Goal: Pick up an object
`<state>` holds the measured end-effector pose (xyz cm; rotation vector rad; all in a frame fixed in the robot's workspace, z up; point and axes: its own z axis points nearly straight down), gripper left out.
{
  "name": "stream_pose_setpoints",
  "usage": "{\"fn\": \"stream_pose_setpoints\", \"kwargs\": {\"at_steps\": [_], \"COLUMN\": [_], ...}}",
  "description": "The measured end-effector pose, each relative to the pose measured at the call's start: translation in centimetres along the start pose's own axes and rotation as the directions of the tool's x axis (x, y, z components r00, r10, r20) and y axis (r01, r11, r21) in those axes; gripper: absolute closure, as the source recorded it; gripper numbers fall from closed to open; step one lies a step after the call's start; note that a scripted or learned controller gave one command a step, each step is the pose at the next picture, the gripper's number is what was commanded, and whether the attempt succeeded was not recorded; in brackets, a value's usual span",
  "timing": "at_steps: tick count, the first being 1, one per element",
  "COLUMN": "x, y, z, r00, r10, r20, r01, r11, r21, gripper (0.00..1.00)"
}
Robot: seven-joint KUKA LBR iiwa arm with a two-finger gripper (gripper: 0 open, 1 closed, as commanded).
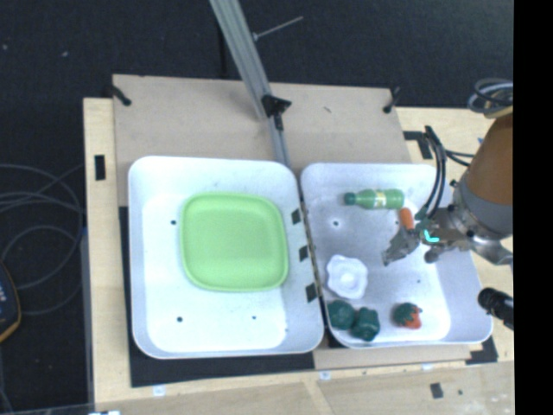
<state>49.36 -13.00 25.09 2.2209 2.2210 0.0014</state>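
Well, I see my gripper low in the right bin, nothing picked yet, white cup at its eight o'clock.

The grey KUKA arm with its orange band is cut off at the right, its upper links out of frame. The dark two-finger gripper is too small and blurred to show how its fingers stand. A small orange carrot-shaped piece sits just beside the gripper; contact cannot be judged. The dark green lumpy object and the small red-and-green toy near the right white bin's front wall are too blurred to identify. The green bottle's label is unreadable.
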Motion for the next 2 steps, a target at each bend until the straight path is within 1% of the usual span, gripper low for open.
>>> {"fn": "stream_pose_setpoints", "kwargs": {"at_steps": [1, 2], "x": [0.0, 1.0], "y": [0.0, -0.1], "z": [0.0, 5.5], "r00": [1.000, 1.000], "r10": [0.000, 0.000], "r20": [0.000, -0.001], "r01": [0.000, 0.000], "r11": [1.000, 1.000], "r21": [0.000, 0.005], "gripper": [0.00, 0.00]}}
